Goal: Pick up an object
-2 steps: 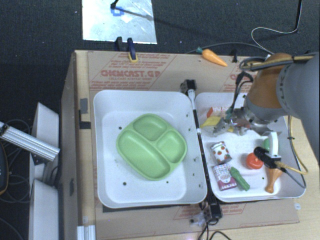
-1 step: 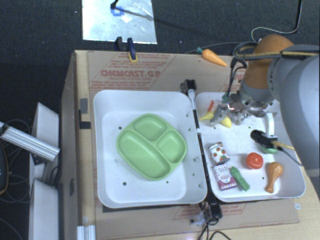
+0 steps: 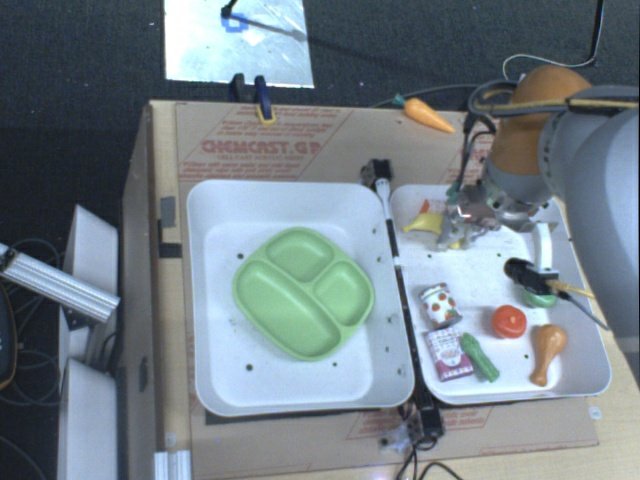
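While the gripper (image 3: 462, 218) is lowered beside the banana (image 3: 424, 223) at upper right, its opening cannot be told.

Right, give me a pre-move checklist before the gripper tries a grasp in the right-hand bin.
1. Gripper low over the right bin, at its far left corner: ok.
2. Yellow toy right beside the gripper: ok.
3. Anything held between the fingers: cannot tell.
4. Finger opening: cannot tell.
5. Tomato, drumstick and can lying apart from the gripper: ok.
6. Green plate inside the left bin, out of the way: ok.
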